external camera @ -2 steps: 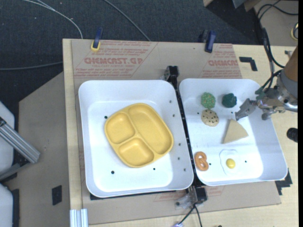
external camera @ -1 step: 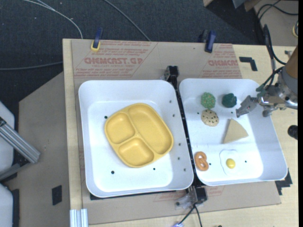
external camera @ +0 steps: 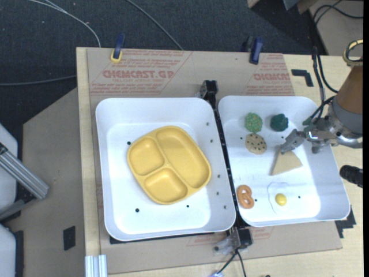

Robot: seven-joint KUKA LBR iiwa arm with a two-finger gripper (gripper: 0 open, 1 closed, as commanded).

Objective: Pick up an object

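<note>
Cables [external camera: 230, 258] and a black clamp [external camera: 243, 236] sit at the near edge of the bench, just in front of the seam between two white bins. "CHEMCAST GP" is printed in red on the brown board [external camera: 138, 71] beneath the bins, readable behind the left bin and again, partly, behind the right one. A yellow three-section plate [external camera: 168, 164] lies in the left bin [external camera: 109, 154]. The right bin [external camera: 328, 203] holds a pretzel [external camera: 245, 195] and a fried egg [external camera: 281, 199] near the front, a pale cheese wedge [external camera: 286, 164] in the middle, a speckled cookie [external camera: 256, 143] to its left, and two green pieces [external camera: 253, 121] [external camera: 279, 122] at the far end. The arm [external camera: 349, 105] reaches in from the right, its orange band high at the frame edge and the wrist angled down and left over the right bin. The gripper [external camera: 291, 141] hangs at the far tip of the wedge, with one grey finger [external camera: 289, 141] pointing down toward it; whether the fingers are spread or closed cannot be told, and nothing is visibly held between them.
</note>
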